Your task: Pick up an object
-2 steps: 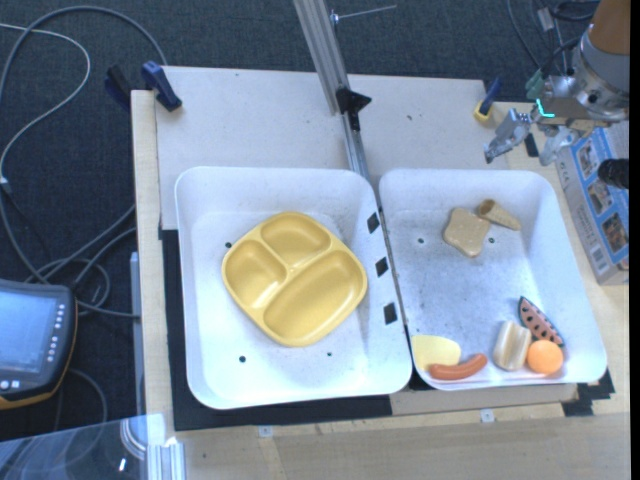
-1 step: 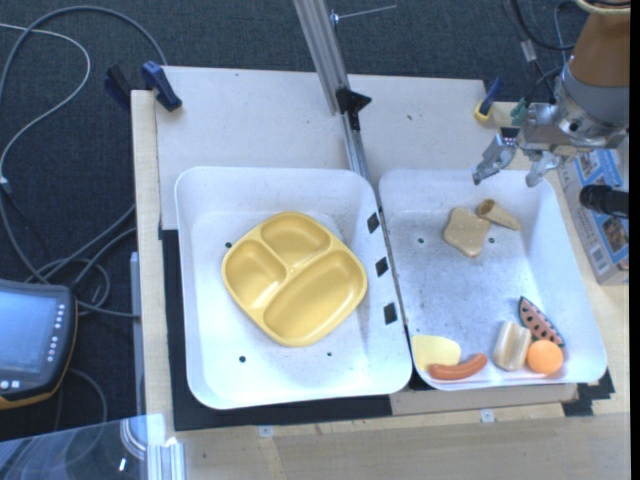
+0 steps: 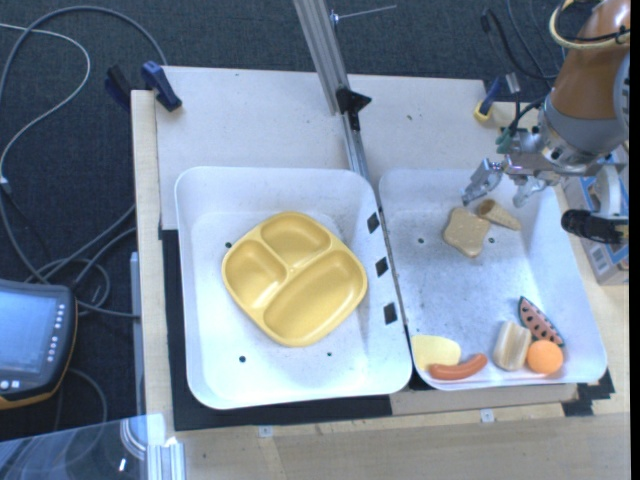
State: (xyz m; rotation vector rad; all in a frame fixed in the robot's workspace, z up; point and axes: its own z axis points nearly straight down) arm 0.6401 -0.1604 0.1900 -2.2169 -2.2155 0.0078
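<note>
Camera view, from above: end effector (image 3: 503, 181) hovers w/ fingers spread wide, holding nothing, just over a tan bread-like slab (image 3: 466, 232) in right bin (image 3: 570, 268); pick not yet done, approx. early stage; left bin (image 3: 200, 208) holds a glossy yellow divided plate (image 3: 294, 278).

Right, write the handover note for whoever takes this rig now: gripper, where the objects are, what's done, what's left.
Gripper: open, hovering over the far end of the right bin, holding nothing.
Nearest objects: tan bread slice just below the gripper, with a smaller tan piece beside it.
Near end of the right bin: yellow piece, sausage, pale bread roll, orange ball, dark spotted slice.
Left bin: yellow divided plate.
Done: arm positioned over the bread. Left: close on an object and lift it; nothing is picked yet.
</note>
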